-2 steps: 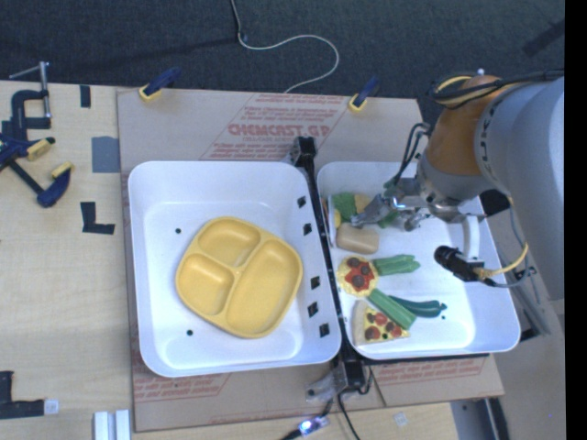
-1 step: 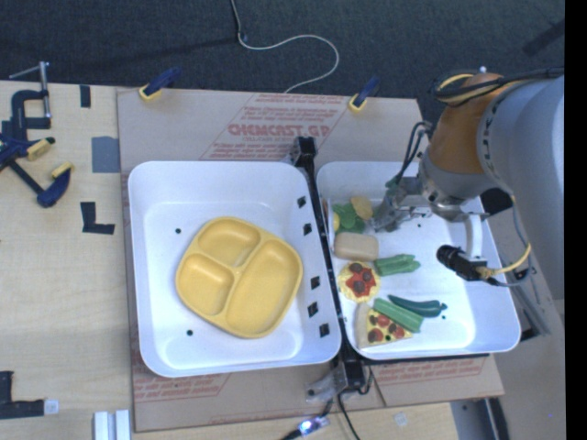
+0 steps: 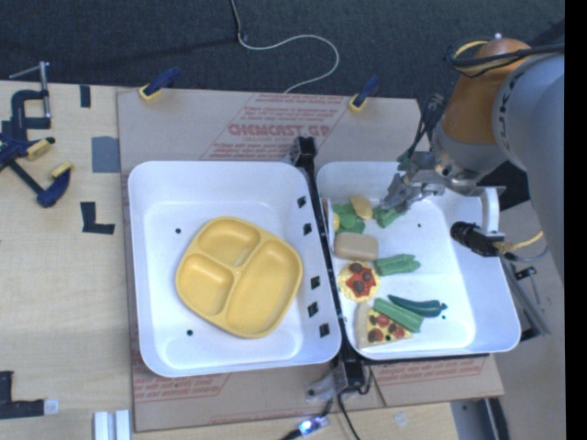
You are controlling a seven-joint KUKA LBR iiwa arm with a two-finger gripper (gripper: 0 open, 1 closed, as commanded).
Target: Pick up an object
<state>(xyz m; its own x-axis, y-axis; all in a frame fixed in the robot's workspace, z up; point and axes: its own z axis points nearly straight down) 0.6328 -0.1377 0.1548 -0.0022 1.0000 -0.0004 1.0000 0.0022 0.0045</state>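
Note:
My gripper [image 3: 397,200] hangs over the back of the right bin [image 3: 463,287], reaching in from the right. A small green piece [image 3: 385,216] shows right at its tip; whether it is gripped is unclear. Just left of it lie a yellow piece [image 3: 361,207] and a green leafy piece [image 3: 345,219]. In front of those sit a tan bread slice [image 3: 356,246], a green pod [image 3: 396,265], a round pizza-like piece [image 3: 359,281], a dark green cucumber [image 3: 418,305] and a pizza slice [image 3: 376,331].
The left bin [image 3: 147,246] holds a yellow divided plate [image 3: 240,275]. A black divider [image 3: 316,236] runs between the bins. The arm's black cable fitting [image 3: 472,236] hangs over the right bin's right side. Clamps [image 3: 27,145] stand at the far left.

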